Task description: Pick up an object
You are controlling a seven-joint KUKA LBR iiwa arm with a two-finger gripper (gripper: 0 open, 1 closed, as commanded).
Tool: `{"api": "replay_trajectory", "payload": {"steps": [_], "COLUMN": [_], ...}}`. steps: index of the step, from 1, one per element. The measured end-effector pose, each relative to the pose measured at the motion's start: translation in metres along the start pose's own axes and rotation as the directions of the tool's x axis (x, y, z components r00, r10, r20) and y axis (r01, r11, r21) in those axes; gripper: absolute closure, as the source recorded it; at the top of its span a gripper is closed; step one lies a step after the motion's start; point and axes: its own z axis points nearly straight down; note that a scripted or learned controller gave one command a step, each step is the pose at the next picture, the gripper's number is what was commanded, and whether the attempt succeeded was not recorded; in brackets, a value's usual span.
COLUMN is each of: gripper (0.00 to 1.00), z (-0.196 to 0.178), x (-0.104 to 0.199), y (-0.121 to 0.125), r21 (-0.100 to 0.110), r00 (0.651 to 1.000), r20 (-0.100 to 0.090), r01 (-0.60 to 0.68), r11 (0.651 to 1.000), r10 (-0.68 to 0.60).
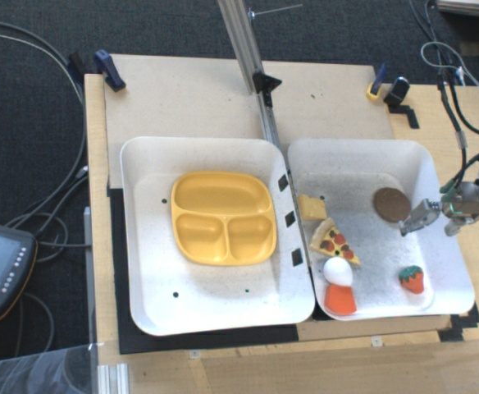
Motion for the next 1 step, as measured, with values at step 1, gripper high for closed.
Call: {"api": "replay_trajectory", "payload": {"steps": [1], "gripper": [0.00], "z": [0.0000], "x": [-0.0001], "y": [0.0001], "r21": [-0.001], "r00": [1.000], "r20": [0.000], "r01": [-0.001], "r11": [1.000], "r10": [0.001]}}
